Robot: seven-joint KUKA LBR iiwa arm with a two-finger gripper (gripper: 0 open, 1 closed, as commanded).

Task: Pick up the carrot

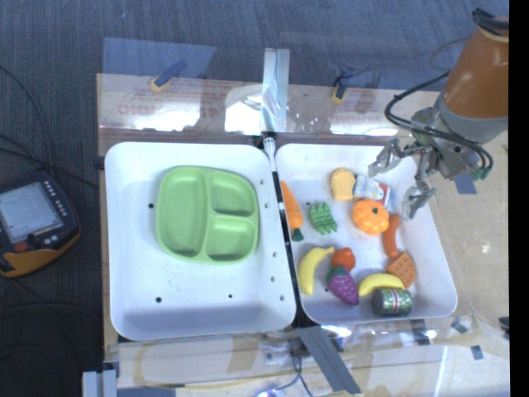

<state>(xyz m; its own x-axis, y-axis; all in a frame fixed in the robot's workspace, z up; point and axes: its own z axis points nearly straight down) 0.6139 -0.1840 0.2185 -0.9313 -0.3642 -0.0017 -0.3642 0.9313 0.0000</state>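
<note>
The carrot (291,210), orange with a green top at its lower end, lies along the left wall of the right bin (438,259). My gripper (400,178) hangs over the upper right part of that bin, well to the right of the carrot. Its fingers are spread open, with one fingertip (381,160) to the upper left and the other further down to the right. Nothing is between them.
The right bin also holds a yellow toy (342,184), an orange pumpkin (370,217), a green vegetable (322,217), two bananas (310,267), grapes (344,287), a waffle (402,268) and a can (390,302). A green divided plate (207,213) sits in the left bin (132,304).
</note>
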